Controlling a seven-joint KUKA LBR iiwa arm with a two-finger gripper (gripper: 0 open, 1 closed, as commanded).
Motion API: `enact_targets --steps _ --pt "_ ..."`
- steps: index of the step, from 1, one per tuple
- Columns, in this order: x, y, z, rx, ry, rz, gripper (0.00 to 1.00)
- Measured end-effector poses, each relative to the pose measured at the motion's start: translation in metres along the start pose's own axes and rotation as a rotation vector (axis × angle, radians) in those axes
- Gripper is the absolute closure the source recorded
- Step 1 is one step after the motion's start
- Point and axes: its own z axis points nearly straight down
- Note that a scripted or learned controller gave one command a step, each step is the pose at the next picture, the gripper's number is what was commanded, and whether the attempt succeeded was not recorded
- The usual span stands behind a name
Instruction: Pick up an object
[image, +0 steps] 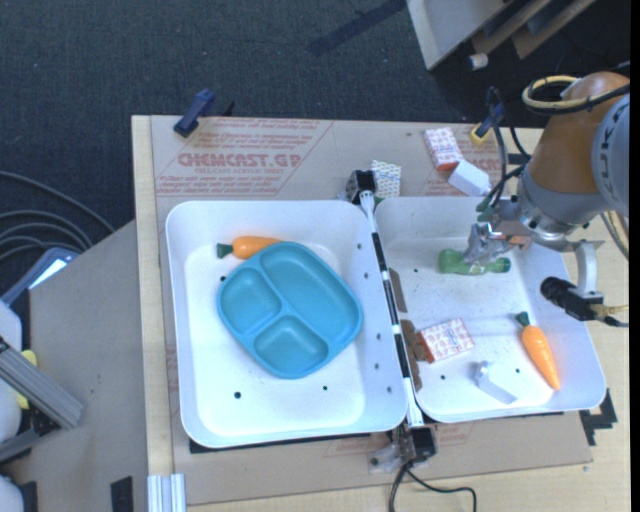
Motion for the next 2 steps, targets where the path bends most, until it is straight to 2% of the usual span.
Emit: enact_targets --steps 1,2 --pt "0.0 0.0 0.0 0.001 0.0 0.0 0.0" --pt "-0.051 -0.022 0.055 0.001 -0.001 0.001 0.0"
